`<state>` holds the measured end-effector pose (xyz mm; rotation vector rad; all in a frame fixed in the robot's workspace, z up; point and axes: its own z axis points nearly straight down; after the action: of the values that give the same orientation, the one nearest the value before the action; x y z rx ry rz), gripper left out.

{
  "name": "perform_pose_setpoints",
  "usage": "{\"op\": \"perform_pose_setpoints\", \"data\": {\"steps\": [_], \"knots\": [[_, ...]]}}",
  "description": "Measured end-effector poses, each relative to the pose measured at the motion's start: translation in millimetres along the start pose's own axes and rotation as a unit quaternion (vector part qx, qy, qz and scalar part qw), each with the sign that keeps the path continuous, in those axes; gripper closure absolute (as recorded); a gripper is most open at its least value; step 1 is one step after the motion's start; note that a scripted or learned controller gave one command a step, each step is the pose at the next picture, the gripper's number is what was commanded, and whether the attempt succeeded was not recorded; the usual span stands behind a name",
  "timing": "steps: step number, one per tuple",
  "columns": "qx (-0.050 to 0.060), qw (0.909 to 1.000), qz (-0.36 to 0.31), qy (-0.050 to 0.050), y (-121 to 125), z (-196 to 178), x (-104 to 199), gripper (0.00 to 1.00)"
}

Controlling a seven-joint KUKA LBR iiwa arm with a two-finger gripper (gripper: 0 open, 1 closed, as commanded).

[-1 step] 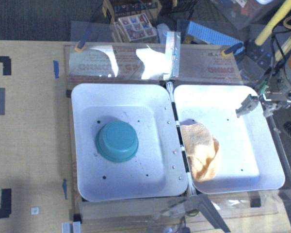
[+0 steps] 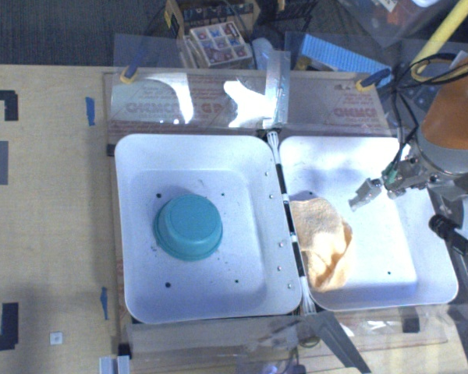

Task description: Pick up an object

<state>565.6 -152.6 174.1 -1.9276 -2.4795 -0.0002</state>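
Arm point(image 2: 452, 123), orange band at the right edge of the frame, sits highest and closest to the lens. Claw point(image 2: 365, 194) hangs below it over the right bin point(image 2: 390, 283), upper middle of that bin. Can't tell whether the claw is spread or pressed together: too small and foreshortened. Nothing visibly held.

Nearest candidate: cloth point(image 2: 324, 238), tan and crumpled, in the lower-left part of the right bin, near the claw but apart from it, down-left in frame. Second candidate: bowl point(image 2: 189, 226), teal, upside down, centre of the left bin point(image 2: 140, 170), well apart from the claw.

Risks, as judged:
- A straight drop from here likely hits bare bin floor, since the claw isn't over the cloth. Empty close.
- Cloth lies against the wall by the seam between the bins. A descent too far left could clip that wall or rim.
- Cloth is soft and bunched. A pinch may catch only one fold and lose it on the lift.
- Bowl shows a smooth domed base and looks wide. A grip across it would probably slide off, and the rim is face-down, so there's no edge to pinch.
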Motion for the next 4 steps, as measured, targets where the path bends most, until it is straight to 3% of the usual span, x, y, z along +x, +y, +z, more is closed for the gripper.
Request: {"op": "perform_pose_setpoints", "data": {"steps": [1, 2, 3, 4], "knots": [[-0.007, 0.9999, -0.009, -0.004, -2, 82, 54, 0.0], [-0.01, 0.9999, -0.007, -0.003, -1, 71, 54, 1.0], [-0.01, 0.9999, -0.007, -0.004, -1, 71, 53, 0.0], [-0.012, 0.9999, -0.005, -0.005, 0, 61, 52, 1.0]]}}
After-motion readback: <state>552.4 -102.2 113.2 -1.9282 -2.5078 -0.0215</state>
